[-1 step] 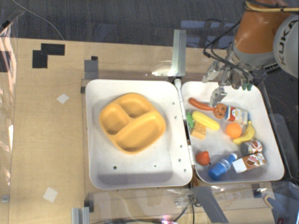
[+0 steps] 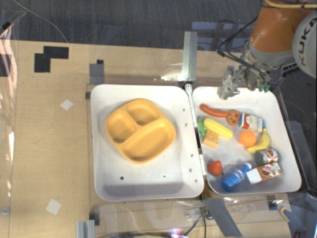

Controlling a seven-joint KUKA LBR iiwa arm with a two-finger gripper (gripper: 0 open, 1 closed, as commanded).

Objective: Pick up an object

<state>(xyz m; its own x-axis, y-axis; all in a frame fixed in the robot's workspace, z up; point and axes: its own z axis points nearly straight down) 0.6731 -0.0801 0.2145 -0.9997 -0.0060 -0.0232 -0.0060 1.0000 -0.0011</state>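
Observation:
The right bin [image 2: 277,103] holds several small toys and packages: a red sausage [image 2: 214,111], a yellow corn cob [image 2: 218,128], an orange ball [image 2: 247,139], a banana [image 2: 263,142], a red tomato [image 2: 215,168], a blue bottle [image 2: 233,179] and small cartons [image 2: 251,121]. My gripper [image 2: 227,87] hangs over the bin's far left corner, above and behind the sausage. Nothing is between its fingers. The orange-banded wrist [image 2: 275,28] rises behind it at the upper right.
The left bin [image 2: 104,172] carries a yellow divided plate [image 2: 140,129]. A metal post [image 2: 189,58] stands behind the seam between the bins. Cables [image 2: 233,38] trail from the wrist. Wooden bench spreads to the left.

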